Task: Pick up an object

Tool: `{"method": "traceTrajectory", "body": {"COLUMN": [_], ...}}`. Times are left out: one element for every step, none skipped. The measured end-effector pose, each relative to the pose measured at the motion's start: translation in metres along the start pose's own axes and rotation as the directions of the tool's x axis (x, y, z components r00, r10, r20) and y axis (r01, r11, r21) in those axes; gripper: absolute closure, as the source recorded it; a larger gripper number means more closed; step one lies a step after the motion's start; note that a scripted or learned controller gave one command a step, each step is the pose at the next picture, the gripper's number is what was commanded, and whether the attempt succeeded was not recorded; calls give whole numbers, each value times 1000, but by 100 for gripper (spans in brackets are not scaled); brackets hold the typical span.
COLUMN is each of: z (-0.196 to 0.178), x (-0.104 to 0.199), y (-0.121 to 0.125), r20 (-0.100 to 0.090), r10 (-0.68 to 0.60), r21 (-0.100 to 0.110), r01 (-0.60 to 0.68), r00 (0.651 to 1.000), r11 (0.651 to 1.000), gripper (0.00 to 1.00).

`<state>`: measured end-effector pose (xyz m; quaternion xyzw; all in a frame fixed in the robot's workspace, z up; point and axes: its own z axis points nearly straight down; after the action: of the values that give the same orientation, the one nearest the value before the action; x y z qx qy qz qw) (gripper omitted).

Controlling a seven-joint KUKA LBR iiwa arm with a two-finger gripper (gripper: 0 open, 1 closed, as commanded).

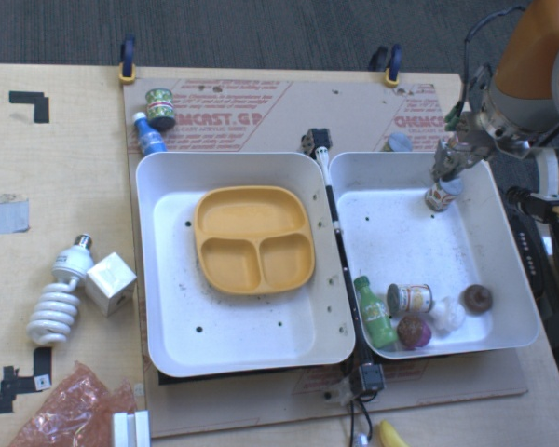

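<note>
Thing: small white and brown pot (438, 196), far corner of the right white bin (503, 250).
Feel: looks light, hard, smooth; grab its sides.
Claw: claw (444, 177) just above it; open or closed, can't tell.

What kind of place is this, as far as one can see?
Probably a robot lab bench for grasping trials: two white bins clamped onto a board, the arm's gripper over the right bin, and toy groceries such as a green bottle.
</note>
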<state>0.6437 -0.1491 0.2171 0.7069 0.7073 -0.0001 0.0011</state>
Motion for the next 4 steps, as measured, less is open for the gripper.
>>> {"method": "traceTrajectory", "body": {"z": [0,118,125,123], "x": [0,47,42,55], "y": [0,-18,-88,-156], "r20": [0,-1,-2,2], "r10": [0,-1,3,5], "r21": [0,2,2,-6], "r01": [0,1,-3,-5], "r00": [1000,1000,1000,1000], "r11": [1000,1000,1000,1000], "gripper": [0,0,0,0]}}
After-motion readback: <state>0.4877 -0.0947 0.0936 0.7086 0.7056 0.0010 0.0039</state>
